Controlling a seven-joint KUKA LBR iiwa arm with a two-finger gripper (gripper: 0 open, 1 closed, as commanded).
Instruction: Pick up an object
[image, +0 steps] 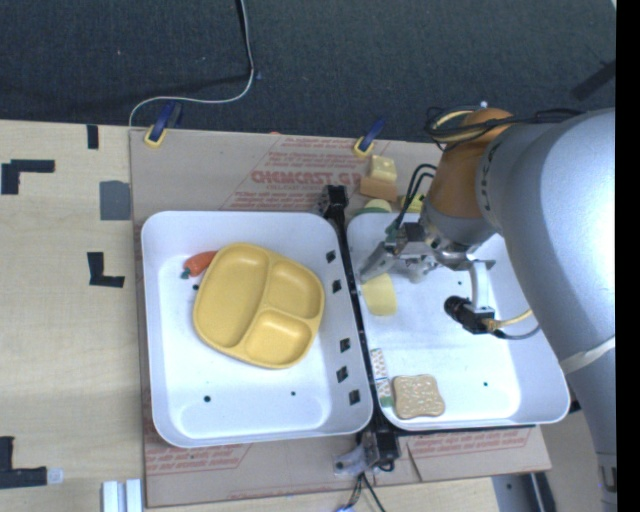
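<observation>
My gripper (388, 265) hangs low over the top left part of the right bin (500, 400). Just below it, close to or touching it, lies a pale yellow object (380, 296). A tan, toast-like piece (417, 396) lies near the bin's front edge. A pale green-yellow object (375, 207) rests at the bin's far left corner, partly hidden by the arm. In the left bin (180, 400) lies a yellow divided plate (258, 303), with an orange-red object (199, 262) peeking out at its upper left.
A yellow block (380, 178) sits on the cardboard beyond the right bin. The black divider (345, 300) between the bins runs just left of the gripper. The grey arm (560, 230) covers the right bin's far right side.
</observation>
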